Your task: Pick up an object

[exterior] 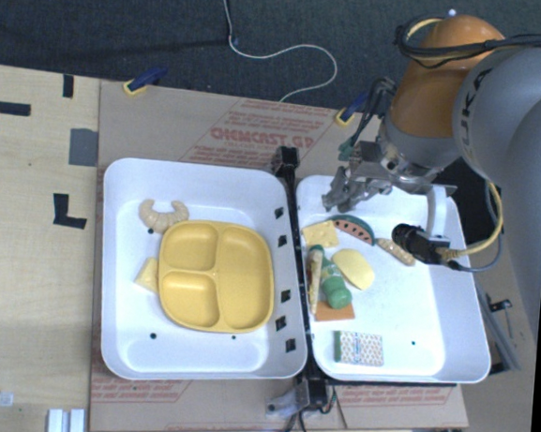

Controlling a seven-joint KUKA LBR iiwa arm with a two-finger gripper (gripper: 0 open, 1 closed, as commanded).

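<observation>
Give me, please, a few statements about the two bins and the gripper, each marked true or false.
1. The yellow plate lies in the left bin. True.
2. The gripper hangs over the left bin. False: it is over the right bin, near its upper left corner.
3. A watermelon slice lies in the right bin. True.
4. The patterned packet lies on the plate. False: it lies near the right bin's lower edge.
5. The green block is in the right bin. True.
</observation>
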